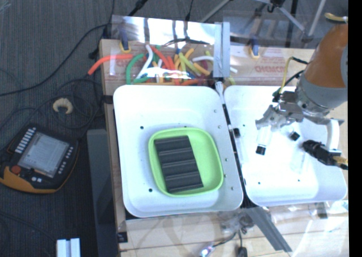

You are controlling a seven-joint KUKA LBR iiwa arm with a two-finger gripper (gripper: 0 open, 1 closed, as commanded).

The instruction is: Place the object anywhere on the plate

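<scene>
The two shallow white bins sit side by side on the bench, the left bin [130,137] bearing a square lime-green plastic plate [212,157] on which a dark grey ribbed rectangular block [178,163] lies flat, near its middle. The grey arm with its orange band [331,60] reaches over the right bin [283,185]. Its two-finger gripper [263,137] hangs above that bin's floor, apparently with nothing between its fingers; whether they are spread or pressed together cannot be told.

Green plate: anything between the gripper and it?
Only the adjoining bin rims. The gripper hangs over the right bin; the green plate sits in the left bin, already bearing a dark ribbed block.
</scene>
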